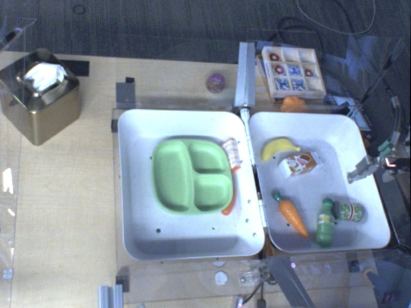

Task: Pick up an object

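Camera view: my pincer (367, 170) hangs at the right edge of the right white bin (334, 124); whether it is released or clenched I cannot tell, and nothing shows in it.

Nearest candidates: small green-labelled can (350, 212) and green plastic bottle (325, 222), touching, near the bin's front right corner, just forward of my pincer.

Further left: orange toy carrot (292, 215), small white carton (298, 164), yellow banana (280, 148).

Risk, as I judge it: can and bottle are round and may roll or get nudged together; the bin wall may foul the approach.
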Controlling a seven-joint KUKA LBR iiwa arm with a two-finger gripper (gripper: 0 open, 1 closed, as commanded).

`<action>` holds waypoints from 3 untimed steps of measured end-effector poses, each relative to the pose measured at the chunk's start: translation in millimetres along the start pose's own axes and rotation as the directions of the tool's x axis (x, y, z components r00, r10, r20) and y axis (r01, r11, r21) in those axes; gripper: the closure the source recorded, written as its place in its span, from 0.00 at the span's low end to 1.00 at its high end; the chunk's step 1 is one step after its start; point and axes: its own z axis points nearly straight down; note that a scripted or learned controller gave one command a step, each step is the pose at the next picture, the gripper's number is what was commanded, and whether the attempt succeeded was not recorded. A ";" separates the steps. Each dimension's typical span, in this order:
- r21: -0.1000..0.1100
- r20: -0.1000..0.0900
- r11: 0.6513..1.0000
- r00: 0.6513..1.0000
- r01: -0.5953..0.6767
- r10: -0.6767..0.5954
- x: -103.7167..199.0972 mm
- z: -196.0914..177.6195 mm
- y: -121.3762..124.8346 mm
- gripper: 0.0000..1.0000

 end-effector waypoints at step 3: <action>-0.005 0.001 0.998 0.998 0.064 -0.064 36.0 152.1 -5.7 0.00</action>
